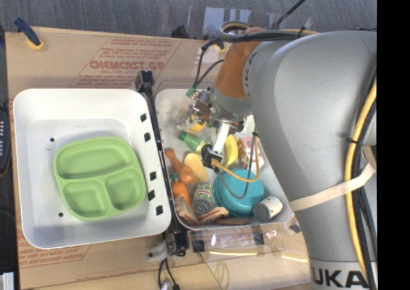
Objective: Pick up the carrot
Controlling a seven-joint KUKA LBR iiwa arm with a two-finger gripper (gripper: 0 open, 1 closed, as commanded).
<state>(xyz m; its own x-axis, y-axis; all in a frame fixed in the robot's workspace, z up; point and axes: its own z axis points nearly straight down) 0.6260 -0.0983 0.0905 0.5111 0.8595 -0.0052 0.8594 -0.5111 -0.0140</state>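
Camera view, from my remote station: the gripper (204, 111) is lowered into the far end of the right bin (280, 217), among the clutter. I cannot tell from this angle whether the claw is released or clenched; the wrist and cabling cover it.

Carrot location: I read the orange tapered item (180, 191) at the left wall of the right bin, near the front, as the carrot. It lies just beside a yellow pear-shaped piece (195, 168) and a small patterned can (204, 197), with a teal bowl (238, 196) to its right. A brown tapered item (172, 158) lies just behind it; the two may be parts of one object, which I cannot confirm.

Task status: not yet done. The carrot rests in the bin, apart from the gripper. Remaining, in my judgement: reposition toward the near-left corner, descend, close on the carrot, lift.

Orientation: long axis runs roughly along the bin's left wall, front to back, tilted slightly. Which end is the tip is unclear.

The left bin (25, 154) holds a green divided tray (96, 177).
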